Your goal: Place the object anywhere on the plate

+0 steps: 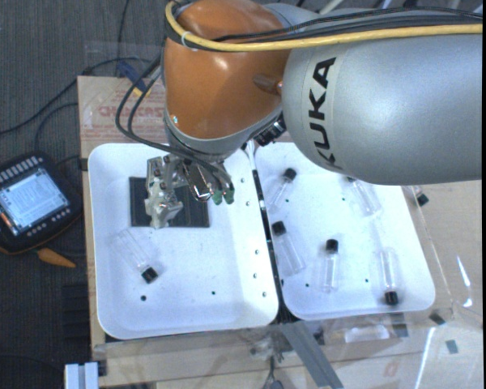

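Clear vial (pixel 136 254) w/ black cap (pixel 149 275) lies on its side on the floor of the left bin (pixel 105 298), cap end toward the near edge. It's in the bin's left-middle area, near the black plate (pixel 139 194) but apart from it, on the near side. Not on the plate.

Plate = dark flat square in the far-left part of the left bin, partly covered by the gripper.

Gripper (pixel 164 205) sits right over the plate, well apart from the vial. Open/closed: can't tell from this angle, too much clutter and glare on the metal parts. Can't tell if anything is in it either.

Arm (pixel 389 112) comes in from the right, big grey link across the top, orange band (pixel 219 63) directly above the wrist. It hides the far edges of both bins.

Right bin (pixel 417 254) holds approx 5 more clear vials, scattered and apart from each other:
- one far-left (pixel 282 186)
- one by the left wall (pixel 290 258)
- one mid (pixel 330 272)
- one near-right (pixel 386 270)
- one far-right (pixel 364 197), cap not clear

Teach pendant (pixel 24 201) is on the floor left of the bench, screen lit. Cables (pixel 89 96) run across the floor behind it.
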Controlling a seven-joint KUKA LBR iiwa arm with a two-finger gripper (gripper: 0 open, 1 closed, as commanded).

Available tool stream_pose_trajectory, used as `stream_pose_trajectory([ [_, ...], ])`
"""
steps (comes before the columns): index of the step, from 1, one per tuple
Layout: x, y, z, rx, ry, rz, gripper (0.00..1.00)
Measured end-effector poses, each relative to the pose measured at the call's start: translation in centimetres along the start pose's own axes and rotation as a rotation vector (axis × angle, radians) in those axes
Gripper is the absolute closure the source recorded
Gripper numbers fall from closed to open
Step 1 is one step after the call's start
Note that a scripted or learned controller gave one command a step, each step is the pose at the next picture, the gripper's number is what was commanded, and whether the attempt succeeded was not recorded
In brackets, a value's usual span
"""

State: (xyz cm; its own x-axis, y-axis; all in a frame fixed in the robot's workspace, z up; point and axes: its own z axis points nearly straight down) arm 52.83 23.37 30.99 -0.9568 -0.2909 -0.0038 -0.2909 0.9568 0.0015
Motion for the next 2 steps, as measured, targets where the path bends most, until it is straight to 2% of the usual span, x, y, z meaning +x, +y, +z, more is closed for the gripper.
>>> stream_pose_trajectory([
  [1,3.7,1.0,5.9,0.001,0.003,-0.106,1.0],
  [2,-3.3,-1.1,10.2,-0.001,0.002,-0.24,1.0],
])
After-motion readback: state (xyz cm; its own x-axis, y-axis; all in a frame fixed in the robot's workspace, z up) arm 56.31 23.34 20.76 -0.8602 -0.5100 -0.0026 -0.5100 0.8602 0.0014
